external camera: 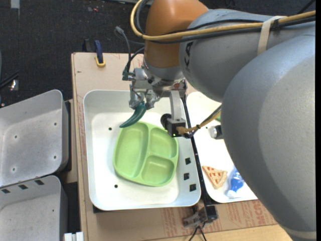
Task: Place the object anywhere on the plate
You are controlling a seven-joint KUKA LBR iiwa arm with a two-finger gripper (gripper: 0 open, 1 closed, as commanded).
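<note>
Above the left bin (100, 185), the end effector (142, 103) hung just past the far edge of the green plate (146, 154), its two fingers closed on the upper end of a dark teal, curved object (134, 117). That object sloped down and to the left from the fingers, its lower tip near the plate's far-left rim; whether it touched the plate could not be told. The plate, with three compartments, lay slightly turned on the floor of the left bin, toward its right side. The grey arm (251, 59), with its orange band (173, 26), reached in from the right and covered most of the right bin (210, 195). Near the front of that right bin lay a waffle-patterned wedge (214, 176) and, just right of it, a blue and white item (234, 183). Both bins sat on the tan surface (83, 79).
</note>
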